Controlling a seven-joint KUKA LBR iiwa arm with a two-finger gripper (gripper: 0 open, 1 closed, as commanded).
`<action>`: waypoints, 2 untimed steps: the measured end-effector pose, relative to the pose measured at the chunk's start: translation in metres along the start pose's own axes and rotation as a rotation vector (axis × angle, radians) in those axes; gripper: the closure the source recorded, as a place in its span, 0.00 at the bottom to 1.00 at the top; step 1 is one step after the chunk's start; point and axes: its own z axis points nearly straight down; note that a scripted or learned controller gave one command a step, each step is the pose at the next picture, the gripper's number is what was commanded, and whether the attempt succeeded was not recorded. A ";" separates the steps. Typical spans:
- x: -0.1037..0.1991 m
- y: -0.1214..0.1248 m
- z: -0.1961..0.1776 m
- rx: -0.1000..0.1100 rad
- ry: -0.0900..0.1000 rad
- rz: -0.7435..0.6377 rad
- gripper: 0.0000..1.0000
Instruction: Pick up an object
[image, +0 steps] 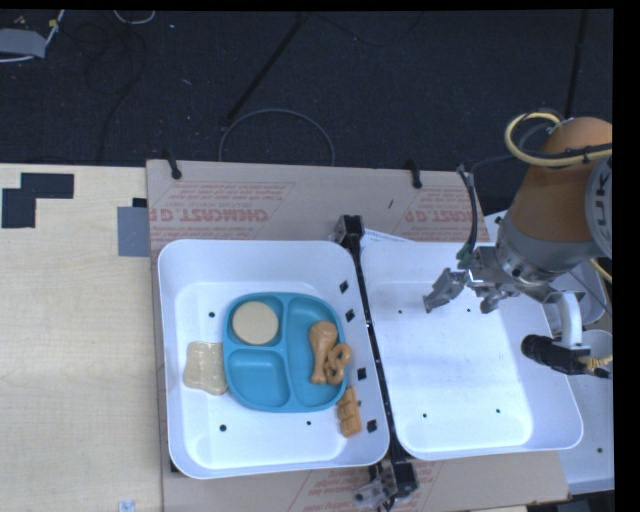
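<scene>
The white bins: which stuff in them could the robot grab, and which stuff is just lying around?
For the job:
- gripper, over the right bin
- blue plate
- round cracker
- pretzel pieces
- pale slice
- brown piece

Just lying about:
- cardboard
- cable loop
- wooden bench

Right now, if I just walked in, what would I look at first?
Probably the bright blue plate in the left bin, with a round cracker and a twisty pretzel on it. Next, the big robot arm with its orange band, reaching in from the right, its open jaws hanging over the right bin.
</scene>
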 end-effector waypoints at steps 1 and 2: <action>0.005 0.007 0.048 0.004 0.000 -0.001 0.00; 0.006 0.006 0.113 0.005 0.001 0.000 0.00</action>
